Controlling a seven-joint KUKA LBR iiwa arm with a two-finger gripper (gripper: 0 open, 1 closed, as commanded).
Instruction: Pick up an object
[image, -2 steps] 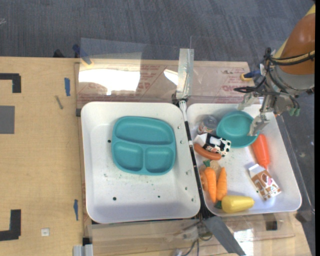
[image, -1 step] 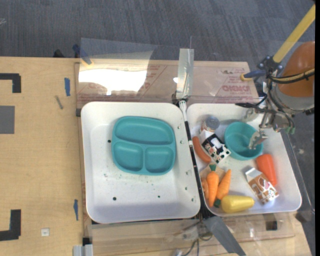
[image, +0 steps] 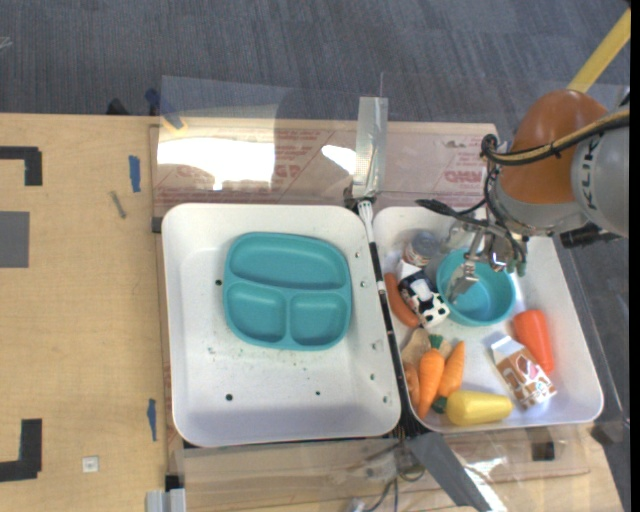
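The bench carries two shallow white bins side by side. The left bin (image: 190, 330) contains a teal divided plate (image: 288, 290) with three compartments, lying flat near the bin's centre. The right bin (image: 580, 370) contains a teal bowl (image: 490, 298), a black-and-white toy cow (image: 424, 298) just beside the bowl's left rim, two orange carrots (image: 438, 372), a yellow piece (image: 478, 407) near the front wall, a small carton (image: 522, 372), and a further orange carrot (image: 536, 336) beside that carton. The arm (image: 560, 150) enters from the right. The gripper (image: 472, 268) is positioned over the bowl's rear-left rim, with its fingers pointing down.
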